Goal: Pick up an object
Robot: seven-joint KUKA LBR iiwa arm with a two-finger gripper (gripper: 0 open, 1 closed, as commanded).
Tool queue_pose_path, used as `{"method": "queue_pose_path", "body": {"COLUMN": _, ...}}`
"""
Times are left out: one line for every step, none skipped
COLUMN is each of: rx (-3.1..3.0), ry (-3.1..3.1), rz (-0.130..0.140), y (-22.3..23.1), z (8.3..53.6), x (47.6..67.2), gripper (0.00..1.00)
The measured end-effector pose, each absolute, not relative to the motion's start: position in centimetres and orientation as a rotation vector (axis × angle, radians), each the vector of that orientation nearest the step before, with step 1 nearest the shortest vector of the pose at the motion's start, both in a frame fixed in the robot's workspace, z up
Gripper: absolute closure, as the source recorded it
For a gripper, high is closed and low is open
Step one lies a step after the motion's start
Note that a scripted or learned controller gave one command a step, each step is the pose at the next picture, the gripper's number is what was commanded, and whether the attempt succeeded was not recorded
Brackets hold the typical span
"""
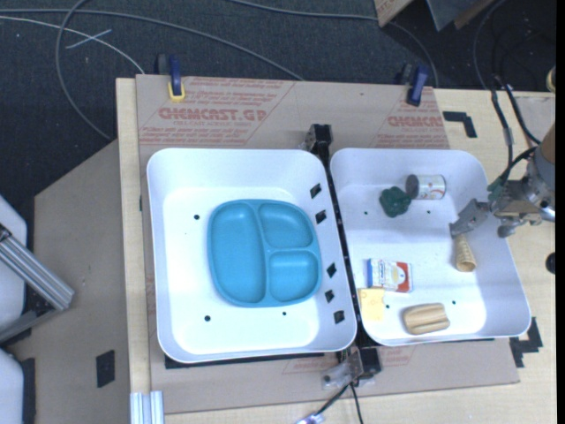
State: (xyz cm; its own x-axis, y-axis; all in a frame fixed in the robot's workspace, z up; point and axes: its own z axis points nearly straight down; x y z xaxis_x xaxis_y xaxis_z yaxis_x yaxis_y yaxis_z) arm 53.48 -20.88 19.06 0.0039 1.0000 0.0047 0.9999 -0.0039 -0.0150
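Seemingly poised at the right edge of the frame, the tool (481, 215) hangs over the right rim of the right bin (441, 159), a grey finger (465, 221) reaching inward; whether it is released or clenched cannot be told, and nothing is seen in its grasp. Just below it lies a small tan cylinder (464, 254), perhaps a cork, the nearest candidate for the pick. Toward the upper middle of that bin sit a dark green lump (395, 201) and a small can (427, 185), close together. Lower down are a red-and-white packet (388, 276), a yellow block (372, 305) and a tan bread-shaped piece (425, 318). The left bin (177, 184) holds a blue divided plate (263, 251), and the desk (221, 100) carries both bins. Risks appear plain: the cylinder lies near the sloping wall, so a descent could strike the rim, or nudge the round piece into rolling away before the tool closes.
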Motion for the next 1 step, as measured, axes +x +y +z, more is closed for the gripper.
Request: {"method": "queue_pose_path", "body": {"rx": -2.22, "ry": -2.221, "rz": 0.0, "y": -20.82, "z": 19.86, "x": 53.83, "gripper": 0.0}}
